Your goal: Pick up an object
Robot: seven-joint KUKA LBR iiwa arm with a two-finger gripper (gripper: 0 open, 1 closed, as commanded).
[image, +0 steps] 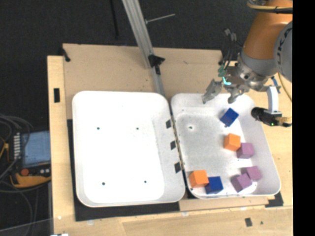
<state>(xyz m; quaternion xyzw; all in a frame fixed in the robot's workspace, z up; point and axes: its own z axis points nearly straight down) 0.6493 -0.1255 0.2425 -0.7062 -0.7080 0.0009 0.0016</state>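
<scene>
Nearest the camera, along the right bin's (184, 112) front edge, sit an orange block (199, 177) touching a blue block (214, 184), with two purple blocks (246, 177) just beside them toward the right corner; further back lie another orange block (232, 141) and a third purple block (245, 150) touching it, then a tilted blue block (229, 117) on its own (seven in all: two orange, two blue, three purple). The left bin (123, 146) lies beside it on the worktop (118, 68). Farthest back, the gripper (220, 95) hangs spread and empty over the bin's rear edge, as far as the view shows. The tilted blue block is nearest, just in front and slightly right of it
</scene>
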